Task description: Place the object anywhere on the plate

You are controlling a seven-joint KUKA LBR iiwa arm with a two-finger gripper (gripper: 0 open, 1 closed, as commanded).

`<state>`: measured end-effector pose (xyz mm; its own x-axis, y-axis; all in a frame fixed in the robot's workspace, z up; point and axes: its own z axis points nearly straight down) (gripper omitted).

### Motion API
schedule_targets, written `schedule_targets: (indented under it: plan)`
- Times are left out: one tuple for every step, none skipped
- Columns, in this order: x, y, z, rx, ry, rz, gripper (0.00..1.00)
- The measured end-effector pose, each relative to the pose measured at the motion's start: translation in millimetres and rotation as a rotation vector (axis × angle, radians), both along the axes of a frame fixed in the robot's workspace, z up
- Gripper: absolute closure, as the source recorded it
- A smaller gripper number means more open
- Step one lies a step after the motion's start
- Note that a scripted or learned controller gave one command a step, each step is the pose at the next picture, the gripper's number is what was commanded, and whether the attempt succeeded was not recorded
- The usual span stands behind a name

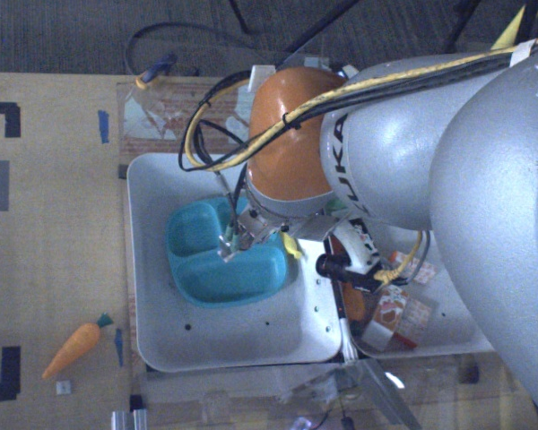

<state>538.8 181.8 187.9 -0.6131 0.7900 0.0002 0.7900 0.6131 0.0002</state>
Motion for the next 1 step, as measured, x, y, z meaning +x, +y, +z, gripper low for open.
schedule_targets:
  plan:
    - [-55.1,-97.8,71.3,0.0,-0.001,-0.112,1.0]
